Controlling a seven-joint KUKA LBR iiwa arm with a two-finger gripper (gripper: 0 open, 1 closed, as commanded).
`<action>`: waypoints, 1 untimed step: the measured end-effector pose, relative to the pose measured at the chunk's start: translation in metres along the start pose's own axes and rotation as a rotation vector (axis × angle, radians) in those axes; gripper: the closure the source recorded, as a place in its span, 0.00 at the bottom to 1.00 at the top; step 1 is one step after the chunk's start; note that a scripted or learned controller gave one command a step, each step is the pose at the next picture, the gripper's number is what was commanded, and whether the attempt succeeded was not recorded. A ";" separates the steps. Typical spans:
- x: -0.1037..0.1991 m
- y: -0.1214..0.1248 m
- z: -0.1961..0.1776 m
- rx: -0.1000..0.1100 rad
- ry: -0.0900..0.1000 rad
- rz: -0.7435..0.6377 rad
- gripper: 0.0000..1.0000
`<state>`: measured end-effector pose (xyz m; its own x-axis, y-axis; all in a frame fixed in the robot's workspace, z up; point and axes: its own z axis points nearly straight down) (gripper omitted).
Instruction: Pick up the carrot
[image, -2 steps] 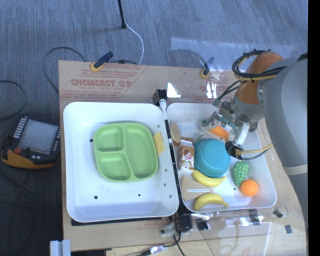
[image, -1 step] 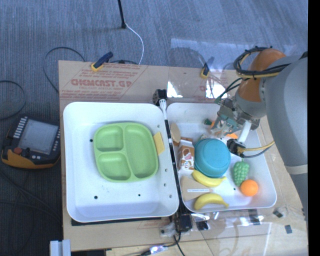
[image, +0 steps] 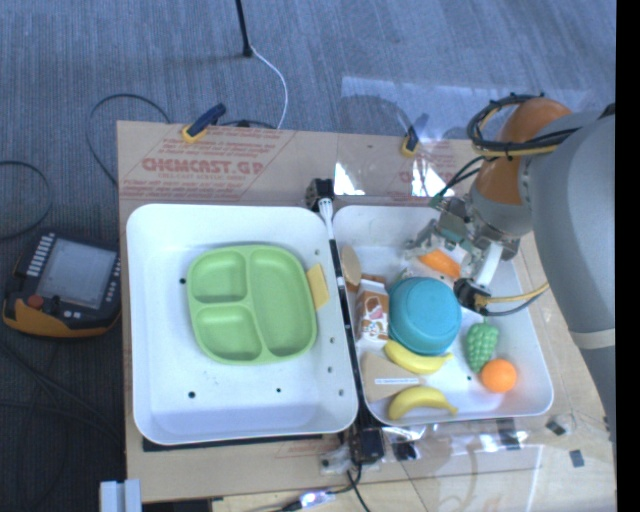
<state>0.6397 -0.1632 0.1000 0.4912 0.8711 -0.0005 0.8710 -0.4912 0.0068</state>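
Note:
The carrot (image: 440, 264) is a small orange piece lying in the right bin (image: 530, 395), near its far side and just behind the blue bowl (image: 425, 313). My gripper (image: 452, 243) is low in that bin, directly over the carrot's far end and touching or nearly touching it. The wrist and the grey arm with its orange band (image: 525, 125) reach in from the right and hide the far right corner of the bin.
The right bin also holds two yellow bananas (image: 415, 358) (image: 420, 403), a green bumpy fruit (image: 482, 343), an orange (image: 498, 375), a printed packet (image: 372, 312) and a tan piece (image: 350, 266). A green divided plate (image: 250, 303) sits in the left bin (image: 160, 380). A handheld pendant (image: 62, 283) lies at the far left.

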 end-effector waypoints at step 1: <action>-0.020 0.007 0.010 0.011 0.007 0.143 0.00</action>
<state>0.6363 -0.1841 0.0897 0.6106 0.7919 0.0064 0.7919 -0.6106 -0.0043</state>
